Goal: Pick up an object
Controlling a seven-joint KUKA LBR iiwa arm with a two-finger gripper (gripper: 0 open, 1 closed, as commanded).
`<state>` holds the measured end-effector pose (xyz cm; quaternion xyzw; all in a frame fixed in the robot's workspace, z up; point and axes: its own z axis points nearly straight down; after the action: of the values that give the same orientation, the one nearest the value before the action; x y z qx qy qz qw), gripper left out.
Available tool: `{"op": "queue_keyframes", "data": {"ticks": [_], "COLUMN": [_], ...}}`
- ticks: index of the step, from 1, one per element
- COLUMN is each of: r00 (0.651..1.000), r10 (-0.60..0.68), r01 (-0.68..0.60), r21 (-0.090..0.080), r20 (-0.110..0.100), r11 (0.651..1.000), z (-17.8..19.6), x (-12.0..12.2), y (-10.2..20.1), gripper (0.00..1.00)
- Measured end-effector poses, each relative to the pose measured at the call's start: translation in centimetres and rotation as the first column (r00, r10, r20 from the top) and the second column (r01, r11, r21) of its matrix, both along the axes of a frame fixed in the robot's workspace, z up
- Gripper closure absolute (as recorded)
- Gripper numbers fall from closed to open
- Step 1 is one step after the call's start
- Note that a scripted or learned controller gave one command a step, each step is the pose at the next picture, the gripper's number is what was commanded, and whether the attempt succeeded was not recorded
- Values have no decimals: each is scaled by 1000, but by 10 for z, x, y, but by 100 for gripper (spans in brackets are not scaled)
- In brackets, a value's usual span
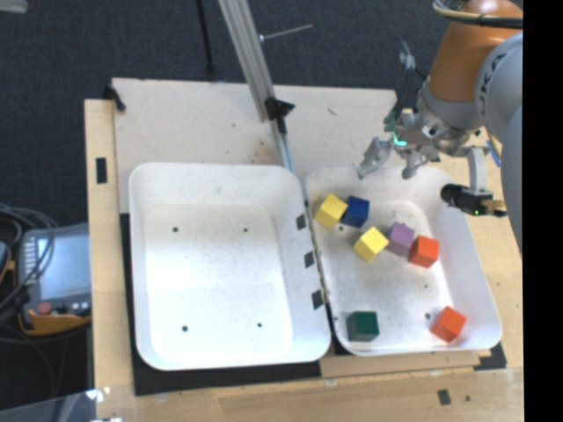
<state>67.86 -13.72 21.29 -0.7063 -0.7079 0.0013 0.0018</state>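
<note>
No text, label, brand, number or sign can be read anywhere in the frame. The small device (54, 271) at the left edge has a grey screen, but whatever it shows is too blurred to make out. The cubes in the right bin (466, 262) have plain coloured faces with no markings.

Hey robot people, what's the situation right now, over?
Gripper open, holding nothing, above right bin's far edge. Seven blocks in that bin; nearest are yellow block and blue block, touching. Nothing in the way.
</note>
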Motion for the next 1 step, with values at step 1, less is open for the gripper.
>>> {"op": "queue_keyframes", "data": {"ticks": [1], "r00": [1000], "r10": [2], "r01": [-2], "r21": [-4], "r20": [4], "r11": [1000], "z": [3], "x": [1], "y": [-1], "gripper": [0]}}
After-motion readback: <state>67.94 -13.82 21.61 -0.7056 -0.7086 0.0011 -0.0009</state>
